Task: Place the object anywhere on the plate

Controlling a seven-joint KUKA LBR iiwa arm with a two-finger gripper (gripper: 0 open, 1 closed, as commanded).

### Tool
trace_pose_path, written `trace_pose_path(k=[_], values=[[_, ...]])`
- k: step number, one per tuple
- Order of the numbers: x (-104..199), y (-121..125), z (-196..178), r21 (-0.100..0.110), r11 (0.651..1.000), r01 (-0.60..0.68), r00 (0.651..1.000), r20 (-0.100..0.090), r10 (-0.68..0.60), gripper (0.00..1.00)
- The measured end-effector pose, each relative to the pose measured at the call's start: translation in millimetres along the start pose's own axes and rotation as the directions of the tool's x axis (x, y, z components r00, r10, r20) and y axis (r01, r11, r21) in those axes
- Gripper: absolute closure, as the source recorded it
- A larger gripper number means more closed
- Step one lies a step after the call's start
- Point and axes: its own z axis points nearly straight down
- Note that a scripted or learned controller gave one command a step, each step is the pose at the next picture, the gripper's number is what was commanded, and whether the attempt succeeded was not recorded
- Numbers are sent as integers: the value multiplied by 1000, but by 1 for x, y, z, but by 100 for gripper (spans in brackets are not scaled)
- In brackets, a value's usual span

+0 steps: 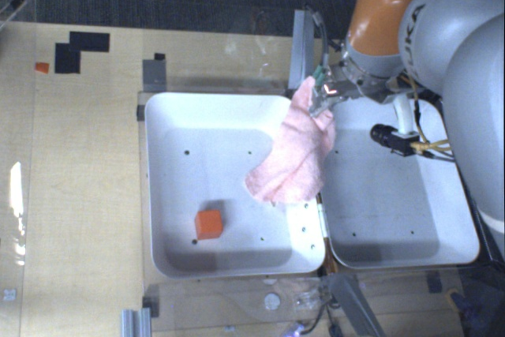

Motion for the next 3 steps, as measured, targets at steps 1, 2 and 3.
trace_pose_path(k=[1,2,3], values=[[1,3,-40,-1,1000,8,1000,-1,-8,100],[61,0,-47,-2,916,401,916,-2,-401,100],[119,-12,-44,-3,686,728,686,-2,-728,100]])
